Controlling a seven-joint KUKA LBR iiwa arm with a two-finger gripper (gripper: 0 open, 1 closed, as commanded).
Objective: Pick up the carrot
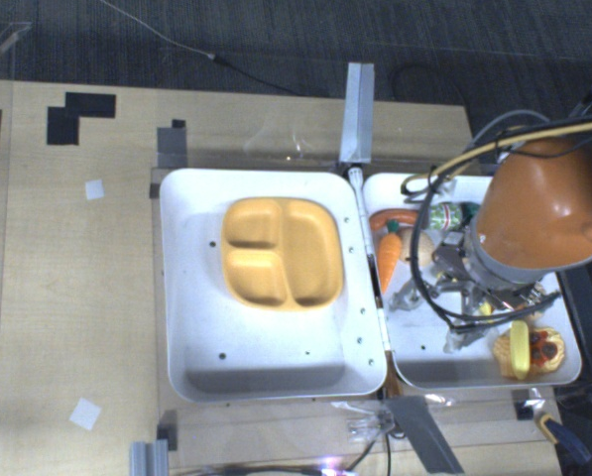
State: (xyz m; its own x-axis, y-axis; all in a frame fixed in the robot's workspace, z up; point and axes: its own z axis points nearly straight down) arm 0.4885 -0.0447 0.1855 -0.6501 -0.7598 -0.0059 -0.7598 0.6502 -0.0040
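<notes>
**Carrot lies at the left edge of the right bin, arm above the bin's middle**

Carrot (388, 259) rests in the right bin (444, 373), close against its left wall, long axis running up and down the picture with the green top (392, 228) toward the far side. A reddish thing (395, 216) lies just beyond that top, partly hidden, and a green-and-white bottle (451, 215) sits near the bin's far wall behind black cables (420, 266).

The bench (67, 296) is pale wood, with black squares (77, 117) stuck at its far left and small pale tags scattered on it. Dark carpet (226, 18) runs beyond the bench's far edge. The left bin (191, 296) holds a yellow divided plate (280, 251).

The arm's orange band (548, 206) covers much of the right bin. Below it the gripper (444, 310) hangs over the bin floor, to the right of the carrot and apart from it; metal parts show among the cables, but how its jaws stand I cannot tell. Nothing shows between them. A yellow and red toy (527, 350) lies in the bin's near right corner.
</notes>
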